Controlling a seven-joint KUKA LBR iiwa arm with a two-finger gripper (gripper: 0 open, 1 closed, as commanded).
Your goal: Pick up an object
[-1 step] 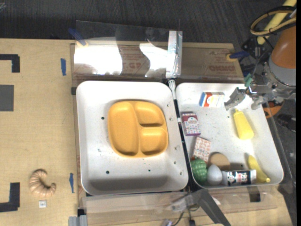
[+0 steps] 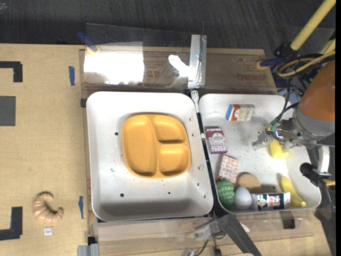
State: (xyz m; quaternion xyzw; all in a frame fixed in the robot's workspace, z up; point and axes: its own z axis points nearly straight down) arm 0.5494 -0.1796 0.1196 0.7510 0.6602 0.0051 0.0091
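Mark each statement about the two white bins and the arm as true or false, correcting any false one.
1. The yellow divided tray lies in the left bin. True.
2. The banana lies in the left bin. False: it is in the right bin, near its front right corner.
3. The pincer is over the right bin. True.
4. The croissant-shaped toy sits inside a bin. False: it lies on the bench left of the bins.

Right bin's [image 2: 210, 106] front crowded; its centre open.
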